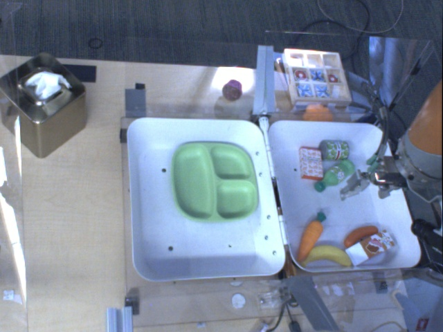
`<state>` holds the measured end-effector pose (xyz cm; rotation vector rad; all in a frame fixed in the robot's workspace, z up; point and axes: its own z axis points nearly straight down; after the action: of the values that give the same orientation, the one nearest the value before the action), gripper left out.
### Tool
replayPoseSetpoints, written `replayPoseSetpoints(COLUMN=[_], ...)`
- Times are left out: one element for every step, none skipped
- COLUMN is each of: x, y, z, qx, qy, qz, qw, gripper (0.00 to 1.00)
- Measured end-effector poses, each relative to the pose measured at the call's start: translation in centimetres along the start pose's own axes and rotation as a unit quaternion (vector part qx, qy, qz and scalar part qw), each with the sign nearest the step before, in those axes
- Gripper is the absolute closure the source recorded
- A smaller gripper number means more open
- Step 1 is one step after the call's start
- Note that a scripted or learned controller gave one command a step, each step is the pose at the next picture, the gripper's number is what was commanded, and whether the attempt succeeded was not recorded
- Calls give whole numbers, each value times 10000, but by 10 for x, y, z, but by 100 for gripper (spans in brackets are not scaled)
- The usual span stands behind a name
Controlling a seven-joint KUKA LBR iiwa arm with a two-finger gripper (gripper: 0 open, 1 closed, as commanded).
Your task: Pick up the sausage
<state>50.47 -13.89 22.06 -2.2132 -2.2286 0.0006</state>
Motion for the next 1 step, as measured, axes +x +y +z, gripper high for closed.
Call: replayPoseSetpoints(x=[-50], y=[-6], z=[90], qx=[4], qy=[5], qz=[-315], qw=[9995], gripper=[0])
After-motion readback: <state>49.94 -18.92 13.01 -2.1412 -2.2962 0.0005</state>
